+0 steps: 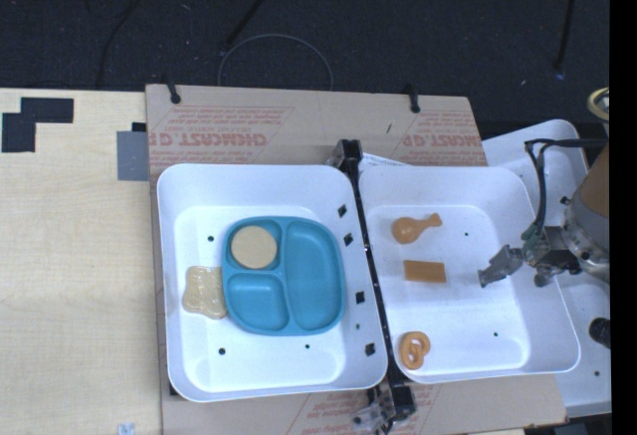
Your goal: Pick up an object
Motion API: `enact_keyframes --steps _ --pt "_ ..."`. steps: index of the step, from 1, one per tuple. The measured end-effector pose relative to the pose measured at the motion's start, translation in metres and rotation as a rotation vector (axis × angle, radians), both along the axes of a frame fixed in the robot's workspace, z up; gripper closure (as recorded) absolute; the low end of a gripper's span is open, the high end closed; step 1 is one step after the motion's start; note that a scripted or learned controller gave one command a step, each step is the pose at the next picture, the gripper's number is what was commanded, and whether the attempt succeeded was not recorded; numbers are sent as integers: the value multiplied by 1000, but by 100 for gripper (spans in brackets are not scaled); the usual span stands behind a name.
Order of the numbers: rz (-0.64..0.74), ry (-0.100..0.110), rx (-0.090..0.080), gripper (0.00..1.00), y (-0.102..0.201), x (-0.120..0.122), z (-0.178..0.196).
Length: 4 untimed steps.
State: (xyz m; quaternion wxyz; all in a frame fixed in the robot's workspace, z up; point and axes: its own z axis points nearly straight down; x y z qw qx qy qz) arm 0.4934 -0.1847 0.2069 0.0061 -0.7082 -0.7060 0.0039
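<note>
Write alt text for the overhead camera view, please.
A robot arm's end effector hovers at the right bin's edge, near three orange-brown toy foods. The left bin holds a blue divided tray with a round tan piece.

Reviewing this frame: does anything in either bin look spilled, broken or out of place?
Nothing looks spilled or broken. One oddity: a pale flat piece lies on the left bin's floor, against the blue divided tray's left edge rather than in a compartment. The round tan disc sits properly in the tray's upper-left compartment.
</note>
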Motion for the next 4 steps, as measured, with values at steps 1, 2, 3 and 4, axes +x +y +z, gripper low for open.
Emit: enact_keyframes --steps 1,2,3,4 --pt "3 -13 -3 0 0 3 6" --pt "3 -7 -1 0 -6 6 -41" --pt "3 -6 0 0 -6 11 -104" --pt "2 -11 -2 0 -5 11 -120"
